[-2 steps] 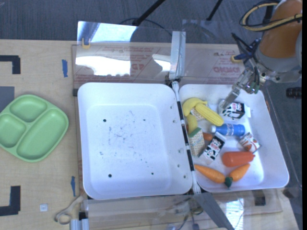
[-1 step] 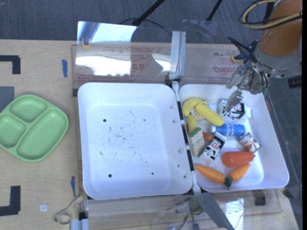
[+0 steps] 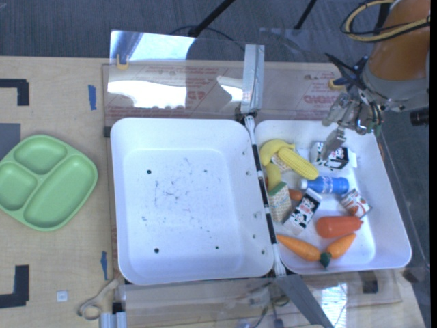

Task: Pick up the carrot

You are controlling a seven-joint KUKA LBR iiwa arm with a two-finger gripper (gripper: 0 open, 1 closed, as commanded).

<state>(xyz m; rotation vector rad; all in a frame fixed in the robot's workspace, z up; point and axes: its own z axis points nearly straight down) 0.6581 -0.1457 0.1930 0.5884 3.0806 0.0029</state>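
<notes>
Two white bins sit on my wooden bench. Carrot (image 3: 299, 247) lies at the right bin's (image 3: 392, 203) near edge, beside a tomato (image 3: 336, 225). My gripper (image 3: 336, 141) hovers near the bin's far side, fingers apart, holding nothing.

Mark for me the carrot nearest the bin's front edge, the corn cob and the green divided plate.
carrot (image 3: 299, 247), camera view, middle of its orange body.
corn cob (image 3: 298, 162), camera view, middle of the yellow cob.
green divided plate (image 3: 87, 176), camera view, its right rim.
</notes>
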